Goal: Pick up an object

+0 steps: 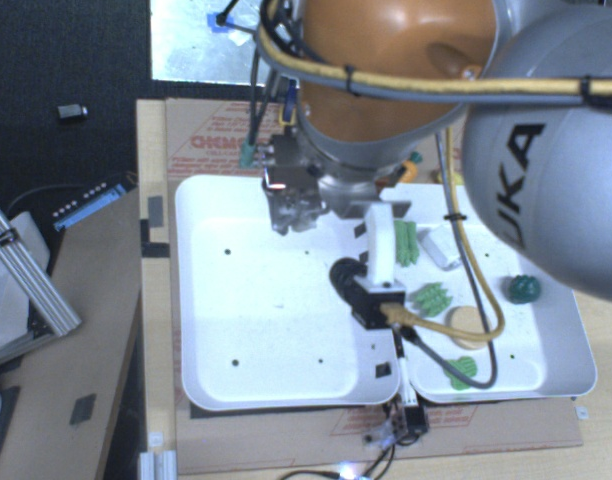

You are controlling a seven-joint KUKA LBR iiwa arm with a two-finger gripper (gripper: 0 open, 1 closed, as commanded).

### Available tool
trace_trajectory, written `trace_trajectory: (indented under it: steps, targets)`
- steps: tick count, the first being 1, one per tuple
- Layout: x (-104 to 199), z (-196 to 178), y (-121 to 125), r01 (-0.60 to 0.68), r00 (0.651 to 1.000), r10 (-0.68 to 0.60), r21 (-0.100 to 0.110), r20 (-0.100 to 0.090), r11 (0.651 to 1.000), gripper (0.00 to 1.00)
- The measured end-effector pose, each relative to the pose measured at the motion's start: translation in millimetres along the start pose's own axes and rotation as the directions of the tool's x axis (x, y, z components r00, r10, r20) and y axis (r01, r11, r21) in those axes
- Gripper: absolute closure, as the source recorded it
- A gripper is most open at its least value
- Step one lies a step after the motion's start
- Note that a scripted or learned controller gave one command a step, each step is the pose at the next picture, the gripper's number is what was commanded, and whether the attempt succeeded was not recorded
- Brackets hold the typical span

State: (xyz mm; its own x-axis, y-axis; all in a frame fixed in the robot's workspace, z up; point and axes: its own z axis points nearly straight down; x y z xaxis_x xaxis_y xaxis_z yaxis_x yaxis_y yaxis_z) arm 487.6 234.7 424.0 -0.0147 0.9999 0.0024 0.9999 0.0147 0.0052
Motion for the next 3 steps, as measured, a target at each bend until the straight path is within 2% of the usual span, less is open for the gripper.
trace_trajectory:
  steps: [3]
  targets:
    - [0.1,-32.4,1.7,0.019,1.000,-0.019,-0.004,-0.001,1.000,1.00]
